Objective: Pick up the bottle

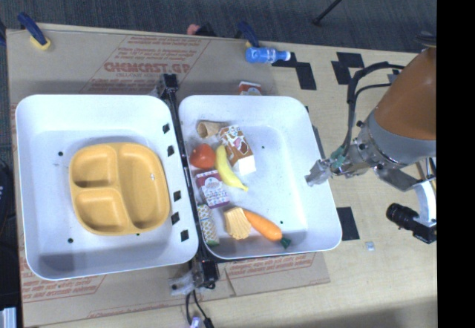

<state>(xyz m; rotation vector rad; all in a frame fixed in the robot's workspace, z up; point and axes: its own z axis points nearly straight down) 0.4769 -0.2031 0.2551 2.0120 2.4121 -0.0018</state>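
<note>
White plastic forms both shallow bins on the bench; the left bin [30, 171] holds a yellow divided tray [119, 187], and the right bin [297, 163] holds a cluster of toy food along its left side. In that cluster lie a red tomato [202, 156], a banana [229, 168], a small brown-and-white carton [239, 148], an orange carrot [263, 225] near the front wall, and a pale yellow ridged piece [236, 222] just beside the carrot; a red-labelled packet [214, 190] lies between the tomato and the ridged piece. Nothing among these items can be told for certain to be the bottle; a blue bottle-like object [263, 55] lies on its side on the bench beyond the right bin, well apart from the food. The arm [404, 107] reaches in from the right, its orange band above the grey wrist; the gripper [320, 171] sits over the right rim of the right bin, away from the food; whether its jaws are wide or narrow cannot be told, and nothing is seen between them.
</note>
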